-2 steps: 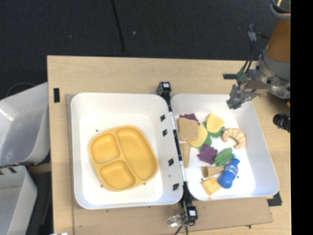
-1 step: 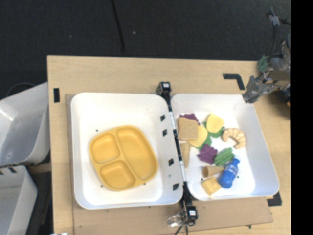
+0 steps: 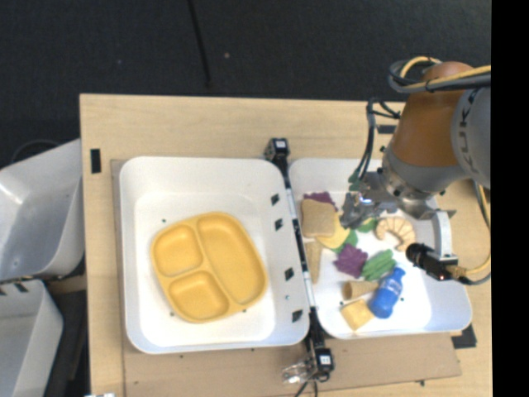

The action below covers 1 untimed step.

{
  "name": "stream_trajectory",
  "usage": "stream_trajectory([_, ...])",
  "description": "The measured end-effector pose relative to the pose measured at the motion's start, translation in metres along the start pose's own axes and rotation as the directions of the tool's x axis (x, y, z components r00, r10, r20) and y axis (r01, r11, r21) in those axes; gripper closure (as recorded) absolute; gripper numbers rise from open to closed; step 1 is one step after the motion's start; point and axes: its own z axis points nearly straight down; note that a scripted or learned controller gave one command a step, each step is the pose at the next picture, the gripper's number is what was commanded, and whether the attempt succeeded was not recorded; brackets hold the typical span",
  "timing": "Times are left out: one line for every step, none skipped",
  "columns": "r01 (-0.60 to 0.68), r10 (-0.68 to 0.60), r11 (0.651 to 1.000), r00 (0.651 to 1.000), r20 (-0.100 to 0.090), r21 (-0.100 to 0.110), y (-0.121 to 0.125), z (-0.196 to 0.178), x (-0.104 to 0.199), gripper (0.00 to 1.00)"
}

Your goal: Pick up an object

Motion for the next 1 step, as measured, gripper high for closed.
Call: stream_trajectory([0.005,-0.005,1.000,1.000,0.001,-0.020,-0.0215,-0.0694,0.0631,1.00])
